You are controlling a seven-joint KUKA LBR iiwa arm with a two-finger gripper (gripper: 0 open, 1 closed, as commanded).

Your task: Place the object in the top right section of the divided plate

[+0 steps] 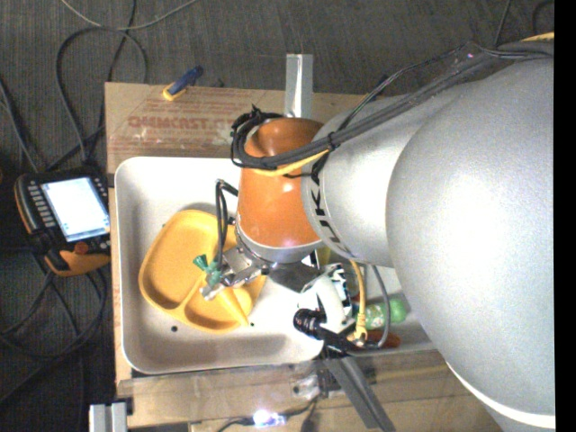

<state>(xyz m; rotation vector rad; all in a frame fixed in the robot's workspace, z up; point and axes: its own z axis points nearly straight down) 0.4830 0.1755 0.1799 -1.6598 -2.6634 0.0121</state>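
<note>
A yellow divided plate lies in the left white bin, toward its left side. My gripper hangs over the plate's right half, near the ridge that divides its sections. A small green object sits right at the gripper's tip, above the plate; whether it is held or just resting there is unclear. The orange band of the wrist and the large grey arm hide the plate's right edge and most of the right bin.
In the right bin, a green item and a small red and yellow piece peek out below the arm. A handheld control screen lies left of the bench. A blue and yellow tool rests on the cardboard behind the bins.
</note>
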